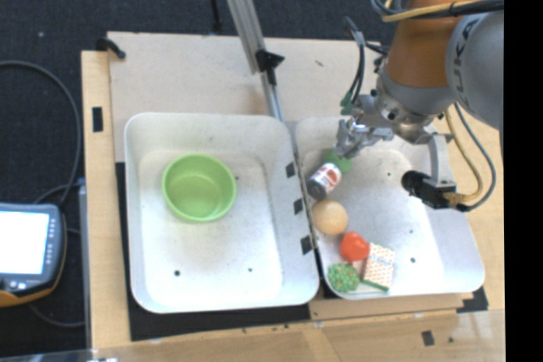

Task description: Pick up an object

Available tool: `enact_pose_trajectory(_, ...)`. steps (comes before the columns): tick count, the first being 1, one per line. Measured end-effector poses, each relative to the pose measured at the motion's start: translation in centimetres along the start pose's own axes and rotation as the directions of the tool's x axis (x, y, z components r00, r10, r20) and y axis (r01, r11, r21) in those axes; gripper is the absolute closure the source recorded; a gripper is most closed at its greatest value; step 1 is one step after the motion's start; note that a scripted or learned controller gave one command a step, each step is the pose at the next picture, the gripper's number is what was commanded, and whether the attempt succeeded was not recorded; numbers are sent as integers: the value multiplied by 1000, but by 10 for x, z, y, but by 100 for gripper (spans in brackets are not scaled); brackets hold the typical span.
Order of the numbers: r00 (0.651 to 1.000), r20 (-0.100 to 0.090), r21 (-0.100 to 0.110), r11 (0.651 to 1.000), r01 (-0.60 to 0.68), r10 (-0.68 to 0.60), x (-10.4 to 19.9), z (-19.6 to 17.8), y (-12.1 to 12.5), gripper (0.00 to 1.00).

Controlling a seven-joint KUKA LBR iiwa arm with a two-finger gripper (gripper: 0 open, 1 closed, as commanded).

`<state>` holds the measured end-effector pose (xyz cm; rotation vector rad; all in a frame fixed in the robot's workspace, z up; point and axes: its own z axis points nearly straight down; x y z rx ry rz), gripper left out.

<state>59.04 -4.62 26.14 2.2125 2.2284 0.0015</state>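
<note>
The gripper (346,140) is seen at the upper left of the right bin (441,258), just above a small can (324,178) with a green top. How far it is open cannot be told. A green bowl (199,188) is set in the left bin (153,267).

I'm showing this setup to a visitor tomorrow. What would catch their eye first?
Probably the arm's orange band at upper right, with the gripper hanging over the right bin. Next, the green bowl alone in the left bin. Then the small things along the right bin's left side: a can, a tan ball, a red piece.
</note>
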Motion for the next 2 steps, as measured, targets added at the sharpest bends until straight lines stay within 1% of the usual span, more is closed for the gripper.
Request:
enact_pose_trajectory(1,1000,-1,-1,1000,-1,1,46,-4,15,100)
enact_pose_trajectory(2,1000,-1,1,1000,0,0,102,10,34,100)
